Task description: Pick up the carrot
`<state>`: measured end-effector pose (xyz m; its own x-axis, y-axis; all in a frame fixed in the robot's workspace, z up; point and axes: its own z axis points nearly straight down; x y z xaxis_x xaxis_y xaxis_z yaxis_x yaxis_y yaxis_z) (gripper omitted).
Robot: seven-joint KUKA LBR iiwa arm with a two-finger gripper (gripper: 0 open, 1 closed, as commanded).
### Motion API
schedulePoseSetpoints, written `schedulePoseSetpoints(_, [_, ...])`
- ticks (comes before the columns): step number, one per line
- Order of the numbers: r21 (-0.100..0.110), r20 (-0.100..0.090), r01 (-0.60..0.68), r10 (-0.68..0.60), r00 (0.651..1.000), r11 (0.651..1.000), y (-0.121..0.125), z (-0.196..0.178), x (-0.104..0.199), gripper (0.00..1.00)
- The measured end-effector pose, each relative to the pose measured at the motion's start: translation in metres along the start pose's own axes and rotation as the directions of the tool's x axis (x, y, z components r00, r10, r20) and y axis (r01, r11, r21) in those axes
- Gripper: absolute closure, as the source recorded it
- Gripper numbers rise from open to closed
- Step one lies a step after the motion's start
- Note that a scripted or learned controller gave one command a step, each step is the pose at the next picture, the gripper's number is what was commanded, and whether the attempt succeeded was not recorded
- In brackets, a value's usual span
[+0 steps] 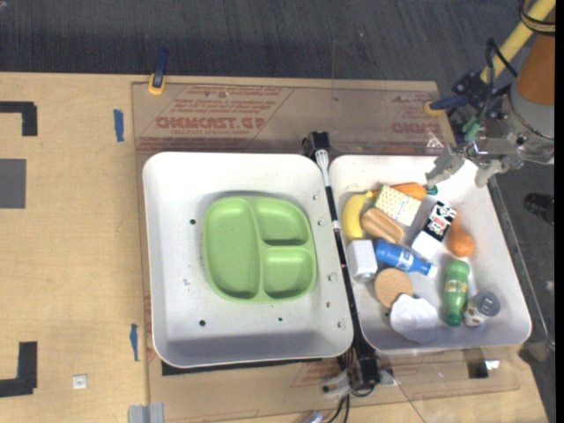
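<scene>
My hand hangs over the right bin's far edge, fingers spread and pinching nothing. The carrot lies below and slightly nearer the camera, against the right wall, its long axis hard to judge.

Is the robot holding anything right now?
No. The gripper hangs open above the right bin's back edge with nothing between its fingers. The carrot lies in that bin.
</scene>
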<state>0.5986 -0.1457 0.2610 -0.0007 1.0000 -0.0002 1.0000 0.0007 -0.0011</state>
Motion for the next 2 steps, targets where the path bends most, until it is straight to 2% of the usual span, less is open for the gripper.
schedulePoseSetpoints(1, [0.013, -0.003, 0.131, -0.131, 0.991, 0.991, 0.064, 0.147, -0.026, 0.00])
schedulePoseSetpoints(2, [-0.002, -0.003, -0.070, 0.070, 0.998, 0.998, 0.071, 0.172, -0.040, 0.00])
